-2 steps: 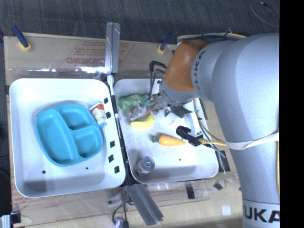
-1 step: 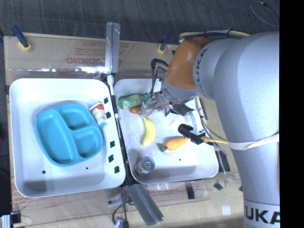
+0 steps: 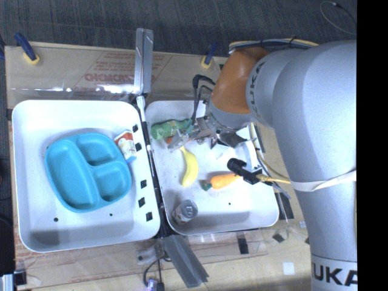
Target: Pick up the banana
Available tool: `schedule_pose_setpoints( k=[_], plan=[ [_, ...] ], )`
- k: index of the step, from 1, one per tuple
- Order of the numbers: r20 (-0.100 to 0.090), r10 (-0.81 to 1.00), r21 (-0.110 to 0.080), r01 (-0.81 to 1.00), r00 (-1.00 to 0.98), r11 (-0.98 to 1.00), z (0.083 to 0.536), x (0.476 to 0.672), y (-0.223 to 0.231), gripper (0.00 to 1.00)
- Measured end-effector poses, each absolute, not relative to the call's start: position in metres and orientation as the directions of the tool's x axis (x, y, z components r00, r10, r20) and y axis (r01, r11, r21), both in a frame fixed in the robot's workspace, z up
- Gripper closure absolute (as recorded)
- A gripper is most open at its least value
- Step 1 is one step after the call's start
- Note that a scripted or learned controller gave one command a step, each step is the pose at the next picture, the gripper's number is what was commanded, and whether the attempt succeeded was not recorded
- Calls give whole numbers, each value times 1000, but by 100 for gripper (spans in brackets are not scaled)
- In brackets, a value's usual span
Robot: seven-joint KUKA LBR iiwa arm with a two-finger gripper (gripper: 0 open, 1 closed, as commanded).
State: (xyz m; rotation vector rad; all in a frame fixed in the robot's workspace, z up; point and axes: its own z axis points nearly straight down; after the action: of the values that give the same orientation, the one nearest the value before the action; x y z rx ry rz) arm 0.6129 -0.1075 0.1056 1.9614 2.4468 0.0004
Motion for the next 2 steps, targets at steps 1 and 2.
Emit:
schedule_pose_setpoints(
  k=[1,2],
  plan=[
    [1,975,-3,975,-223,223,92,572,-120,0],
    [2,996,-5,996,-87,87,91,528,-100,0]
  ],
)
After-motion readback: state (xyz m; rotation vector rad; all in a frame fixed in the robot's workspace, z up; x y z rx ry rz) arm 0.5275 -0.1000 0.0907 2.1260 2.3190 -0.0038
